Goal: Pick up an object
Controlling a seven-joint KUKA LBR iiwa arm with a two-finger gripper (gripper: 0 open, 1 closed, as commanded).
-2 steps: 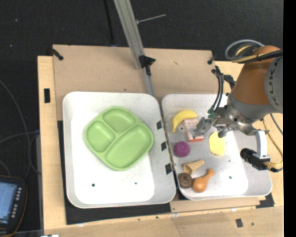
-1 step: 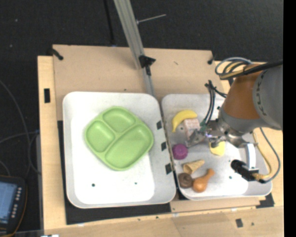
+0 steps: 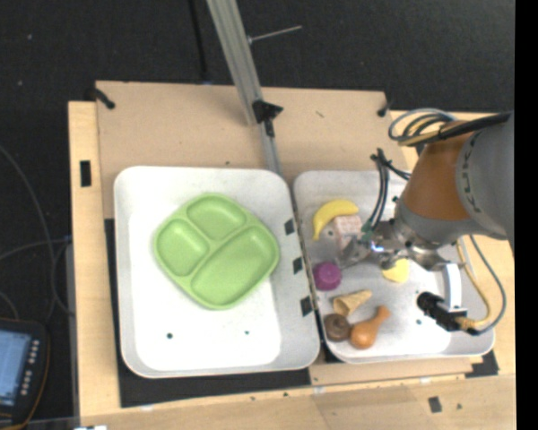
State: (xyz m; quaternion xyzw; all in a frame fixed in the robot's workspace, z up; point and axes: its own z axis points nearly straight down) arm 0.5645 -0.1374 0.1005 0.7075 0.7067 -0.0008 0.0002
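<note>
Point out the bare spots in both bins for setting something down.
Left white bin: bare margins all around the green divided plastic plate, widest along its near edge. Right white bin: crowded around the yellow banana and purple cup.

crowded right bin (image 3: 316, 191); roomy green tray (image 3: 217, 250)

A pale wooden bench (image 3: 161, 133) is seen across the middle of the frame, surrounded by dark carpeted floor (image 3: 72, 25), over which thin cables (image 3: 18, 195) are trailed at left, a lit screen (image 3: 4, 365) being set at lower left.
</note>
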